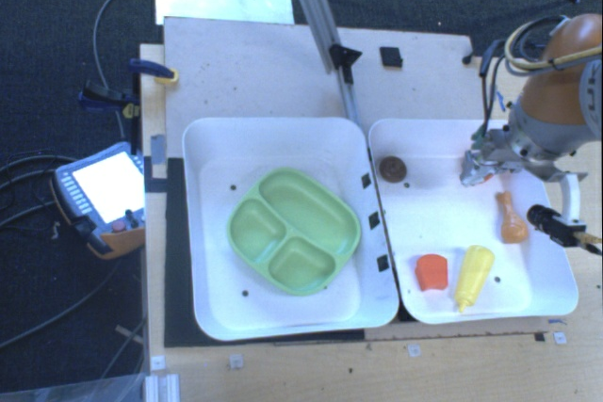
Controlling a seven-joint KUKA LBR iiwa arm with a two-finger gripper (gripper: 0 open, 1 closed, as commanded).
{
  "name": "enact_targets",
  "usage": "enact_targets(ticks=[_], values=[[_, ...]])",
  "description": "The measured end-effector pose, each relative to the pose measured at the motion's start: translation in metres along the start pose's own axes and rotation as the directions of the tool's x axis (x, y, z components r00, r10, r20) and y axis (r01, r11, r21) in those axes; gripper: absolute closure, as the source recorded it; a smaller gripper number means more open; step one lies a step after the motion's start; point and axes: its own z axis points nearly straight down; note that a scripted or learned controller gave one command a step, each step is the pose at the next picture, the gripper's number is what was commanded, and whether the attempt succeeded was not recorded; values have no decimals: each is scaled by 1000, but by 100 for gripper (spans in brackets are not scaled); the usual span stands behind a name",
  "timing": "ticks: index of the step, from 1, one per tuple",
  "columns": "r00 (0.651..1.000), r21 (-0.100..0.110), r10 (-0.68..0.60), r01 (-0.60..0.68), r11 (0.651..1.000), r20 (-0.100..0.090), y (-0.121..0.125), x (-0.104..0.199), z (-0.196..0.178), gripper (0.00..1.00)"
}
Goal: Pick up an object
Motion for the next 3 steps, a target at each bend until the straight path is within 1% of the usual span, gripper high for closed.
enact_targets(ticks=[1, 2, 3], values=[[1000, -1, -2, 2, 1000, 0, 2, 0, -55, 100], [1000, 4, -7, 7, 1000, -3, 3, 48, -65, 100], [1000, 6, -6, 6, 1000, -3, 2, 95, -57, 100]])
